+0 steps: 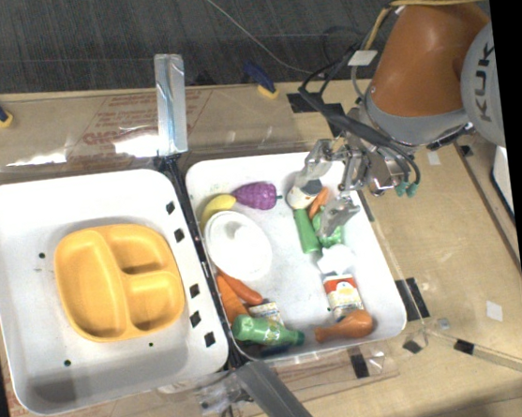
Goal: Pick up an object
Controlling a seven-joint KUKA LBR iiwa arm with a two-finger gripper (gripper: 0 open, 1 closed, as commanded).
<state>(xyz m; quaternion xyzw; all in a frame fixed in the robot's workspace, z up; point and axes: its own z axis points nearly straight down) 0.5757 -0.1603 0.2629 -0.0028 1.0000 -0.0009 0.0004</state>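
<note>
My gripper (328, 188) is low in the far right corner of the right bin (382, 273), fingers spread apart and open. Between and under them lie a small orange piece (320, 201) and the white-capped top of a green bottle (306, 229), which lies along the bin floor. I cannot tell whether the fingers touch either one. Nothing is lifted. Also in this bin are purple grapes (257, 195), a yellow lemon (218, 204), a white bowl (239, 243), carrots (236, 292), a green item (265, 331), a red-labelled white bottle (342, 287) and an orange item (347, 328).
The left bin (6, 281) holds a yellow divided plate (123, 276). A dark divider (190, 249) runs between the two bins. The arm's orange band (426, 50) hangs over the bench to the right of the bins. Cables trail near the wrist.
</note>
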